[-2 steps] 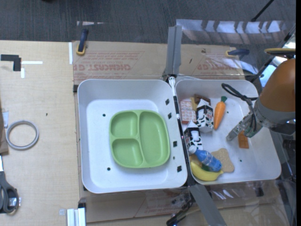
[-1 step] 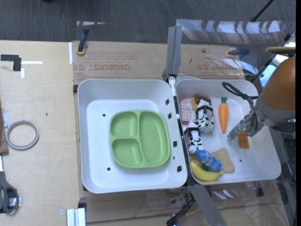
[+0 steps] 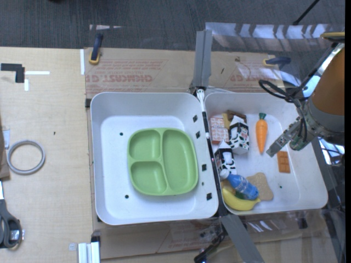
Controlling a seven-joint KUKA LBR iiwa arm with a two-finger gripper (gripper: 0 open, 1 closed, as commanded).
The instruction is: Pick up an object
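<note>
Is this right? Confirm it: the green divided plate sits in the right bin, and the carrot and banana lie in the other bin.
Not quite. The camera view shows the green divided plate in the left bin; the carrot and banana lie in the other, right bin.

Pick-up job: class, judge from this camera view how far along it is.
Done: the arm has reached over the right bin. In hand: nothing; the tool hangs beside the carrot. Left: gripping and lifting an item; carrot, banana and the others lie in the bin.
</note>
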